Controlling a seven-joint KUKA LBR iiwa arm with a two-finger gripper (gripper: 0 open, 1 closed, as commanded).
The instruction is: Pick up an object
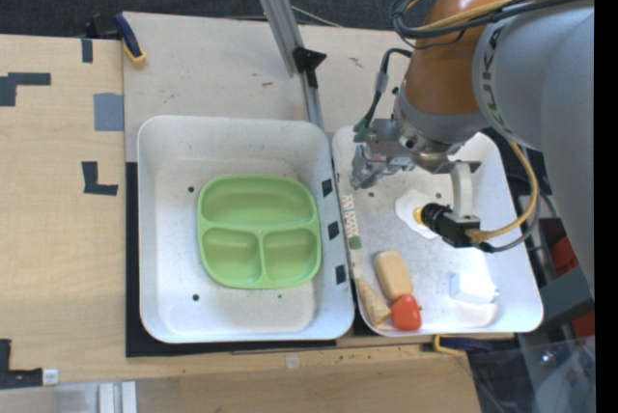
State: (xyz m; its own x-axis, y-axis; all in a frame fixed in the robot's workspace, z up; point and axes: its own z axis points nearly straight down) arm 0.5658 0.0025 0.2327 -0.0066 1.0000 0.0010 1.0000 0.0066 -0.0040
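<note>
Grey hand hovers over the right bin at centre frame; finger state unclear. Nothing lifted; bread piece and tomato remain.

Lime-green plate, white bins (both), tan block, red tomato

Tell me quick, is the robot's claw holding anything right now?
Gripper: it is over the far left part of the right bin, and no object is visible in it; whether it is open or closed cannot be told.
</note>
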